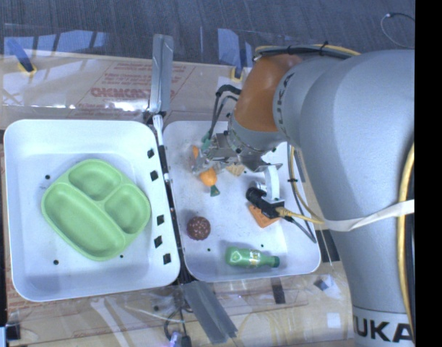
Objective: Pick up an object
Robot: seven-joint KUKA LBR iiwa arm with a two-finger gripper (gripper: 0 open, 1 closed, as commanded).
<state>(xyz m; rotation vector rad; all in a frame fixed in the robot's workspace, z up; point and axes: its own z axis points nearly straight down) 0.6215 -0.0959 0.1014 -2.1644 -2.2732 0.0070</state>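
My gripper (215,152) reaches down into the upper part of the right bin (302,260), under the orange wrist band. Just below it lies a small orange toy carrot (208,178) with a green tip; whether they touch is hard to tell. A tiny orange piece (195,151) sits at the gripper's left side. An orange wedge (265,217) lies to the lower right of the gripper. A brown round ball (199,228) rests near the bin's left wall. A green bottle (251,258) lies on its side along the front edge.
The left bin (26,266) holds a green divided plate (95,208). A metal divider with black clips (163,194) runs between the bins. The grey arm (351,143) covers the right bin's right side.
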